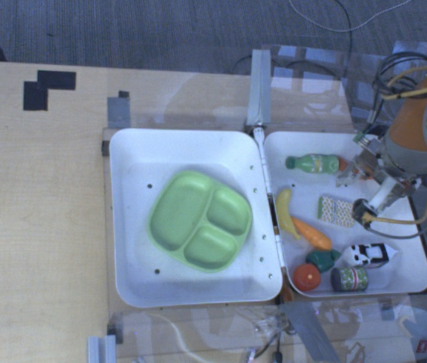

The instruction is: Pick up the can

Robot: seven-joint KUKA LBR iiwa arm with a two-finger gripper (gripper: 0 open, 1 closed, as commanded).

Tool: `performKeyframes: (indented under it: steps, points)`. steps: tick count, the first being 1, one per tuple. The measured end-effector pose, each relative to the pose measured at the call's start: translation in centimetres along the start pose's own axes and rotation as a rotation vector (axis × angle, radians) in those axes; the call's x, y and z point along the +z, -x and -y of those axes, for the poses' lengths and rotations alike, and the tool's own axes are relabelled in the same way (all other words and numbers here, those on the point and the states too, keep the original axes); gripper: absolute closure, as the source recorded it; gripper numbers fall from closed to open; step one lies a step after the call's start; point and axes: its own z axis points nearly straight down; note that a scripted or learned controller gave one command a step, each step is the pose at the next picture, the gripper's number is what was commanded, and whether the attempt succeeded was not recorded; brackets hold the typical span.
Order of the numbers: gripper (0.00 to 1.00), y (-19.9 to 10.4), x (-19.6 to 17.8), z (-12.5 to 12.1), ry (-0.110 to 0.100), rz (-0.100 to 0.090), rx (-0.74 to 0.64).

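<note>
- While hovering at the far side of the right bin (417,274), just beside the bottle (313,163), judged to be at the approach step only, with nothing grasped.
- Can (349,279): near edge of the right bin, seemingly on its side, between the tomato (307,277) and the bin's right wall, just below the cow toy (369,255).
- Gripper (353,171): well apart from the can; open or closed, cannot tell.
- Next, probably: cross toward the near edge, line up across the can's round body, then descend without nudging the toy or the dark green piece (322,259) close by. Tight quarters, so likely little room for error.
- Counted, left to right:
- Two bins, side by side.
- Left bin (134,172): one green plate (200,219), three compartments.
- Right bin: one banana (285,212), one carrot (311,234), one tomato, one dark green piece, one bottle, one patterned packet (337,210), one can, one toy.
</note>
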Motion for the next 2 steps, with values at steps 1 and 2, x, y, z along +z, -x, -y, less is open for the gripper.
performKeyframes:
  steps: [1, 2]
  points:
    - [0.00, 2.5, -2.9, 0.5, -0.009, 0.006, 0.018]
    - [0.00, -2.4, 1.6, 5.0, 0.009, -0.004, -0.011]
